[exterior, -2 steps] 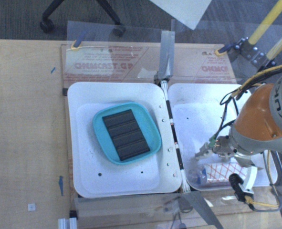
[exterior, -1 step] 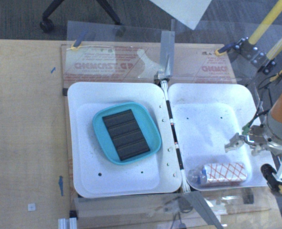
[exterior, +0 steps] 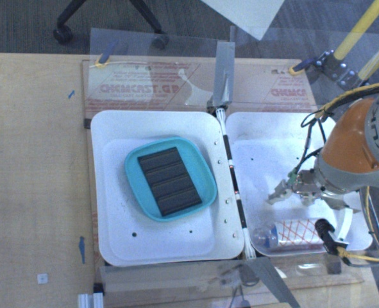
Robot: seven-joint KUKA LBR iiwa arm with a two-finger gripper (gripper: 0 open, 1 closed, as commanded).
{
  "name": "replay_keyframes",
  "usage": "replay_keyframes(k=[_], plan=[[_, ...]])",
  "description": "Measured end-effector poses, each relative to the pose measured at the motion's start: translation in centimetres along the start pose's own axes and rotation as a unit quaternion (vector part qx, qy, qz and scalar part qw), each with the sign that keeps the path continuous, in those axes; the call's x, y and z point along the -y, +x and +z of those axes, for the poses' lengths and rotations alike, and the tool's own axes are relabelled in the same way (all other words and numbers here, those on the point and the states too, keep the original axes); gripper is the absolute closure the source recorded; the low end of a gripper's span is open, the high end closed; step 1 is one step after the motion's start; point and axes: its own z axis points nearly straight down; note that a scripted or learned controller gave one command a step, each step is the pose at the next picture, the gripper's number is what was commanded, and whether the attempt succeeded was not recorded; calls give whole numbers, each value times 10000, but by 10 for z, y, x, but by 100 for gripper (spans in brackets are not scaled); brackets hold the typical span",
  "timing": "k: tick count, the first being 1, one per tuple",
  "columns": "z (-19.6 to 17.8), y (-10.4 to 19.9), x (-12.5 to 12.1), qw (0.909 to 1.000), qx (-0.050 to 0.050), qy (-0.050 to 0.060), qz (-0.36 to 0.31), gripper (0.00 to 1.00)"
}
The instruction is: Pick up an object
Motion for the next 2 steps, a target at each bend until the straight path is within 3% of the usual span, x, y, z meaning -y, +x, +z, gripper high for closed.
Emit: replay_keyframes(k=[1,2], plan=[[-77,-8,-2,9999,-3,31,-105,0],[-108,-67,26,9984,5,27,559,0]])
